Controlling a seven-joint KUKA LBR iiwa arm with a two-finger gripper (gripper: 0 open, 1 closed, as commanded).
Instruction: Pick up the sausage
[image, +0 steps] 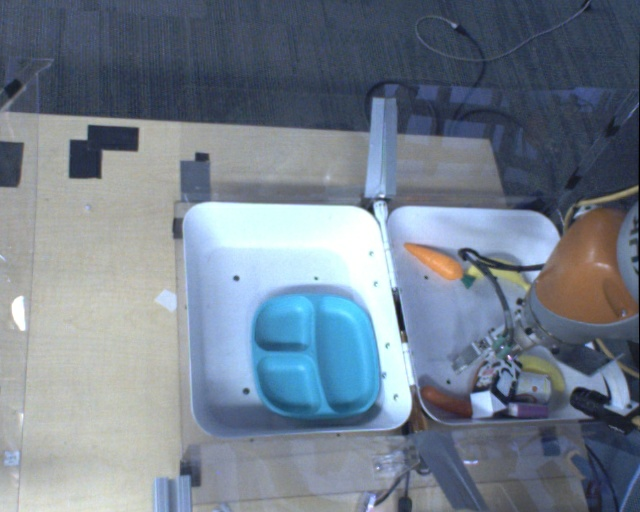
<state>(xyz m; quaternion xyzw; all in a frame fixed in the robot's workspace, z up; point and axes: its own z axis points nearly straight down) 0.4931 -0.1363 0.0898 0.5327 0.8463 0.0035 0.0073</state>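
Sausage (446, 402): lain at the near edge of the right bin (440, 320), just left of the jaws.
Jaws (503, 372): lowered into the right bin near the sausage, judged as an approach to a grasp; whether they stand apart or together cannot be told.
Left bin (220, 300): a blue divided plate (316, 354) is held.
Carrot (434, 261): lain at the right bin's far side.
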